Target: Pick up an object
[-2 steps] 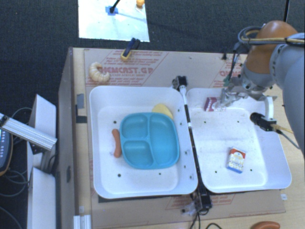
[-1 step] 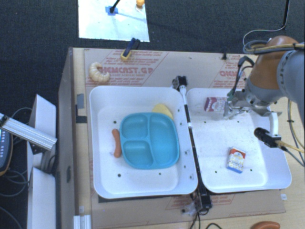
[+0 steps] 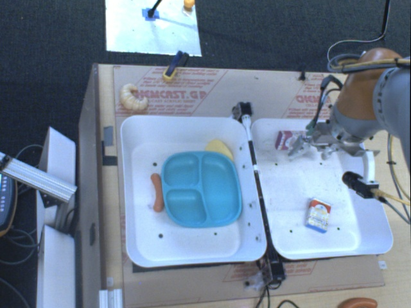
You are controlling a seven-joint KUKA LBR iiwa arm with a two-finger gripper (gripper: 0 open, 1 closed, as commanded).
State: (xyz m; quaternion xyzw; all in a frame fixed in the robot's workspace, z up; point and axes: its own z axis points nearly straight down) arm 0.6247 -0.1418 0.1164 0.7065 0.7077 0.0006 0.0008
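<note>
In the right bin [image 3: 379,233] — small red-and-white packet [image 3: 284,139] beside the hand [image 3: 300,147], finger state unclear.

Your bench [image 3: 192,92] is topped with printed cardboard and carries two shallow white bins side by side. The left bin [image 3: 138,191] sits toward nine o'clock, the right bin [image 3: 379,233] toward three o'clock, their inner rims touching along the centre line. Directly on the cardboard, at eleven o'clock, you have a pale ridged toy [image 3: 133,97] near the left bin's far corner. At twelve o'clock lies a dark and yellow tool [image 3: 174,66], overhanging the bench's far edge.
</note>
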